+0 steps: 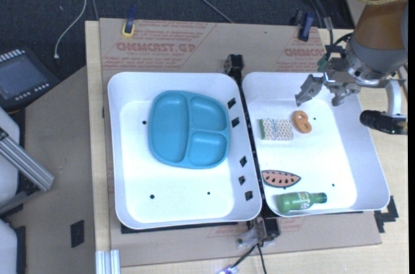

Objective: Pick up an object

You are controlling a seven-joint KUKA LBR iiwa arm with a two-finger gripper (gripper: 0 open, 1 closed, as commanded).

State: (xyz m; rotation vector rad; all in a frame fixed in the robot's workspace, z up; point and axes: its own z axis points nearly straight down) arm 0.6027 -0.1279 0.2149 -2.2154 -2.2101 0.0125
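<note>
In the right bin (363, 169) lie a small orange pretzel-shaped ring (301, 121), a white and green speckled packet (277, 129), a watermelon slice (281, 178) and a green bottle (299, 201) on its side. My gripper (323, 95) hovers over the far part of that bin, just above and right of the orange ring. Its fingers (306, 92) are spread open with nothing between them.
A blue divided plate (190, 129) lies in the left bin (130, 188). A black divider with clips (240, 137) runs between the two bins. Bare white floor shows in the right half of the right bin.
</note>
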